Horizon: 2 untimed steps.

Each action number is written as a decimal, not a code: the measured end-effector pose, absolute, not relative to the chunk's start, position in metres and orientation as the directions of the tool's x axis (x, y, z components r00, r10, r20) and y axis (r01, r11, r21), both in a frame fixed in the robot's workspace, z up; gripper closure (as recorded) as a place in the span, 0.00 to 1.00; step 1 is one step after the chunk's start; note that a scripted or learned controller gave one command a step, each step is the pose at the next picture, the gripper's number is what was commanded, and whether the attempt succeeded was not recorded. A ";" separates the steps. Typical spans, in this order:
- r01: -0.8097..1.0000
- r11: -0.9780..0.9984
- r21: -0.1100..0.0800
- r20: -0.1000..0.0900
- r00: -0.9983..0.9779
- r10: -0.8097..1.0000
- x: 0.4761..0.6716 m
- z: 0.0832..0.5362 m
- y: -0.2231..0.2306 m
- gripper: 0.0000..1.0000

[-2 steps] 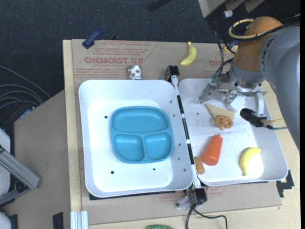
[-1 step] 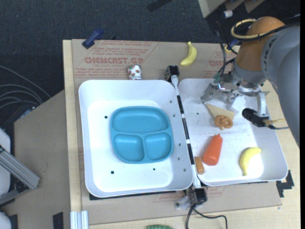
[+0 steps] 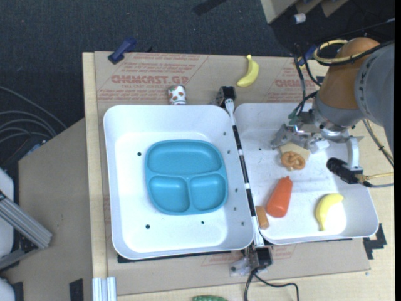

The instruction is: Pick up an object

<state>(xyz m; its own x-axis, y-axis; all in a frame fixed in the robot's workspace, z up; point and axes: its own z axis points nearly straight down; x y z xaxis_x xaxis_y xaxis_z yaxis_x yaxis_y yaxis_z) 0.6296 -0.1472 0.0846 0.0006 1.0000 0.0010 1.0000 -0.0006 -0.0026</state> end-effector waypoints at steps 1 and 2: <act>1.000 0.001 0.001 0.000 -0.001 1.000 0.667 0.085 -0.126 0.00; 1.000 -0.001 -0.003 0.000 0.001 1.000 0.643 0.085 -0.140 0.00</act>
<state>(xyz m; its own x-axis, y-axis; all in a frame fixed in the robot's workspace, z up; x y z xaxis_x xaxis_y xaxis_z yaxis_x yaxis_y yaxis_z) 0.6435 -0.1395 0.0848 0.0006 1.0000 0.0005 1.0000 -0.0006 -0.0027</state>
